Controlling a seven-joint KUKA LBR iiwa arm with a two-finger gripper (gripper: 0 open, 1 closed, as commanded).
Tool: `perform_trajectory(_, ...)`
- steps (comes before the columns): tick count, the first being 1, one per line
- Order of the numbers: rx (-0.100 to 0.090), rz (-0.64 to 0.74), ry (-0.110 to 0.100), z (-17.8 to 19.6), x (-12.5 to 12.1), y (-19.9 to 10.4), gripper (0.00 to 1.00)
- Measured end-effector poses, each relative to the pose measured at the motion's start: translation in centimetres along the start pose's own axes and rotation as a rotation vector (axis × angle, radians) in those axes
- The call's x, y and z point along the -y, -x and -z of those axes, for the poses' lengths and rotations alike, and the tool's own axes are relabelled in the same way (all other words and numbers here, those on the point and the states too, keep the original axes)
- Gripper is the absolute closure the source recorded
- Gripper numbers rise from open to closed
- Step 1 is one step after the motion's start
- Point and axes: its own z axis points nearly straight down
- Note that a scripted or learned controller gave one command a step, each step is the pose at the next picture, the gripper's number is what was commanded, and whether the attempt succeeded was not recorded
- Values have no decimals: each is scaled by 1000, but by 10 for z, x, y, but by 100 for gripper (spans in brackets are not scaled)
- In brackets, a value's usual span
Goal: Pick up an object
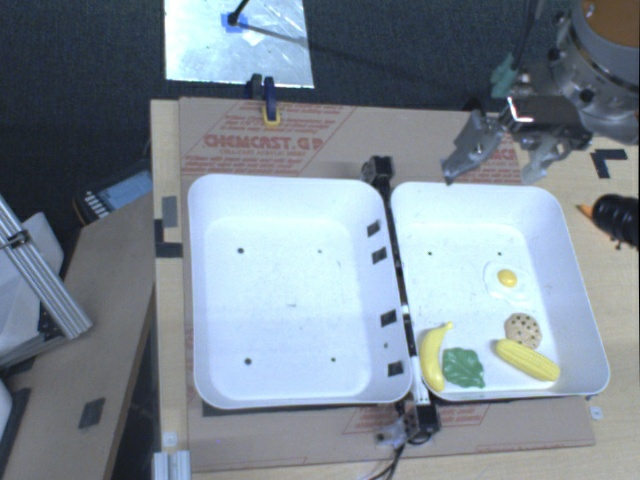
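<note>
Gripper (497, 160) hangs above the far rim of the right bin (560, 223), its two grey fingers (466, 157) spread apart with nothing between them. All the pickable things lie at the near end of that same bin, well apart from the tool. A fried egg (505, 278) sits farthest up, toward the bin's middle; a round cookie (522, 329) lies just below it. A corn cob (527, 360) rests just beneath the cookie, slanting toward the bin's near right corner. A banana (433, 356) curves along the bin's left wall, with a green leafy piece (463, 367) touching its right side. The left bin (215, 203) adjoins the right bin's left wall.
</note>
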Motion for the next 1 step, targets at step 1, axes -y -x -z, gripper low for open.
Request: perform_trajectory(1,0,-2,1,0,-1,1,0)
